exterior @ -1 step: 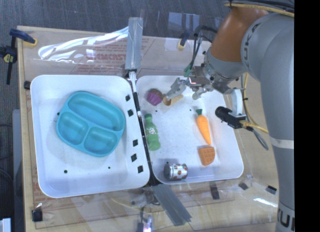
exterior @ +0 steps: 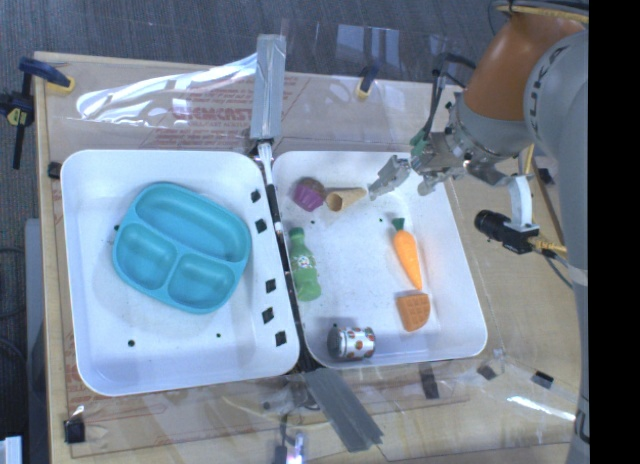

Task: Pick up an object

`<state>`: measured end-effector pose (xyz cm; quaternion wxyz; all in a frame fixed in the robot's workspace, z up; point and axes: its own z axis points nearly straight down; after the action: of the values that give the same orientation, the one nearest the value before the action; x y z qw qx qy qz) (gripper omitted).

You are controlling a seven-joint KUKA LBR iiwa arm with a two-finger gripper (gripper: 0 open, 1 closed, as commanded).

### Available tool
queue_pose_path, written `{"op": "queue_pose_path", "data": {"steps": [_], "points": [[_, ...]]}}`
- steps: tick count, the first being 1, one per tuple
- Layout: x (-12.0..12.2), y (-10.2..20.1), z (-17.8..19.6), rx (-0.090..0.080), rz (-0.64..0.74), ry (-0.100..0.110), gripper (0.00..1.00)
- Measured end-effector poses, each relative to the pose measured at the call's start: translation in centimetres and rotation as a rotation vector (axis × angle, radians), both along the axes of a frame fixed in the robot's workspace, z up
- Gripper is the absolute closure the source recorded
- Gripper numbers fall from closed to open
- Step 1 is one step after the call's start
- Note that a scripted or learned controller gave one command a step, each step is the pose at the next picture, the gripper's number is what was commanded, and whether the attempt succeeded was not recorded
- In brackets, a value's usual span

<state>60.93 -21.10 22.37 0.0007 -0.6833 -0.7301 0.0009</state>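
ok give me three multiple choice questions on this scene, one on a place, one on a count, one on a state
1. Where is the blue divided plate?
A. left bin
B. right bin
C. on the bench outside the bins

2. How many compartments does the plate have?
A. two
B. three
C. five

3. How does the green bottle sit?
A. standing upright
B. lying on its side
C. held in the hand

Answers:
1. A, it rests on the left bin floor.
2. B, one long section and two smaller ones show.
3. B, it lies flat along the right bin edge, away from the hand.
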Motion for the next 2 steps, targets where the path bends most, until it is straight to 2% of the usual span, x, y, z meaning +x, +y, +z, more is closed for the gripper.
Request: {"op": "queue_pose_path", "data": {"steps": [1,2], "points": [[-4.4,0.1,-13.2,0.000,0.030,0.001,0.00],[-6.6,-0.1,-0.8,0.000,0.119,-0.003,0.00]]}}
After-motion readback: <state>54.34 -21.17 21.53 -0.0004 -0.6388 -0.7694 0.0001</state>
